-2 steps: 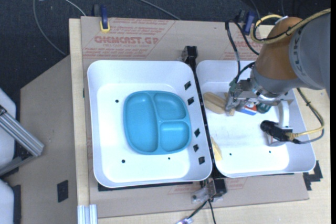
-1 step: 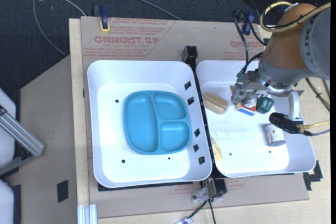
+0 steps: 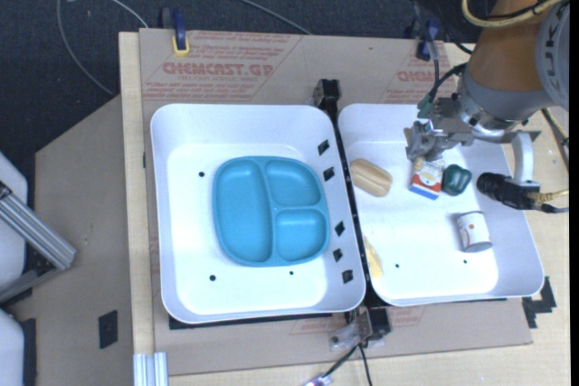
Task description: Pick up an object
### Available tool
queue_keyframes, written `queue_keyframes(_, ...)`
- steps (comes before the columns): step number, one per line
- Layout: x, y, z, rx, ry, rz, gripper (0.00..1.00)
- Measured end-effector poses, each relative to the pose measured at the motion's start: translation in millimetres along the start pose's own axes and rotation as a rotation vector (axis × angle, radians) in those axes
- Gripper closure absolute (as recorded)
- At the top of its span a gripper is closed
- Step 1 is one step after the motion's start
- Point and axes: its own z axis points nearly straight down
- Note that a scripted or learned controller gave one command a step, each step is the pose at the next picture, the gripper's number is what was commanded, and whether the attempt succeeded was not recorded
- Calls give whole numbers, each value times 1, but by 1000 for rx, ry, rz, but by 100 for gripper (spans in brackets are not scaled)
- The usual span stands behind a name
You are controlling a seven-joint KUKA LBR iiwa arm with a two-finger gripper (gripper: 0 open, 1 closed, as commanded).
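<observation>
Seen from above, a tabletop (image 3: 226, 59) carries two shallow white bins side by side. The left bin (image 3: 172, 194) holds a blue divided plate (image 3: 270, 210) lying flat near its centre. In the right bin (image 3: 507, 271), the gripper (image 3: 423, 149) hangs low near the far side; whether it is parted or closed cannot be told. Just below it lies a small red, white and blue packet (image 3: 425, 183), touching a dark green object (image 3: 455, 180) on its right. A tan bread-like piece (image 3: 370, 177) rests to the left, a small white cylinder (image 3: 471, 230) lies nearer the front, and a yellow sliver (image 3: 374, 262) sits by the left wall.
</observation>
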Motion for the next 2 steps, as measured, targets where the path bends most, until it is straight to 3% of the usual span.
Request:
queue_keyframes(1,-4,-3,-63,0,-1,1,100)
queue_keyframes(2,42,3,-43,10,3,-2,100)
